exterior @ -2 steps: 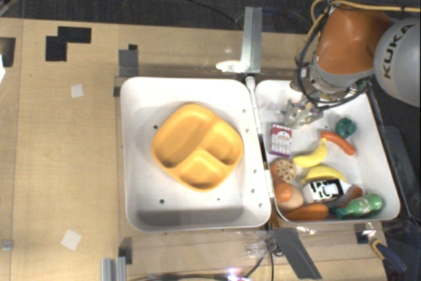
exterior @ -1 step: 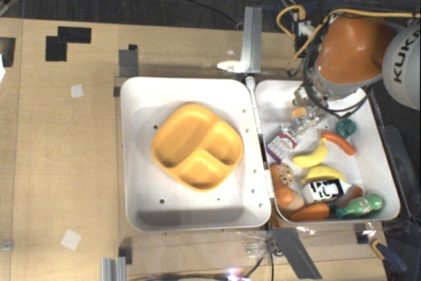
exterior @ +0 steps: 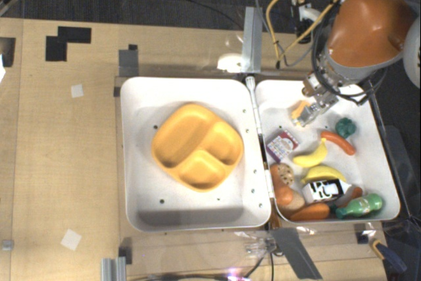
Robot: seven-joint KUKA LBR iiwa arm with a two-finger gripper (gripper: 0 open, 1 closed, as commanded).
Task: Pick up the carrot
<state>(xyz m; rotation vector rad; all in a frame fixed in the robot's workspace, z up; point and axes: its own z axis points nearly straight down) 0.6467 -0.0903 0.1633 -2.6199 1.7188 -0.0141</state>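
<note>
The grey arm (exterior: 368,23) with its orange band reaches in from the far right, its wrist angled down and leftward, the gripper (exterior: 314,104) hanging low there.

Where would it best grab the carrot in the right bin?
Probably across the middle of the carrot, from straight above: it lies flat and slanted, narrow across, with bare floor along both long sides. The banana lies close to one end.

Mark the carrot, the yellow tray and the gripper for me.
carrot (exterior: 309,211): camera view, middle of its orange body.
yellow tray (exterior: 197,145): camera view, centre ridge between compartments.
gripper (exterior: 309,111): camera view, at its tip.
</note>
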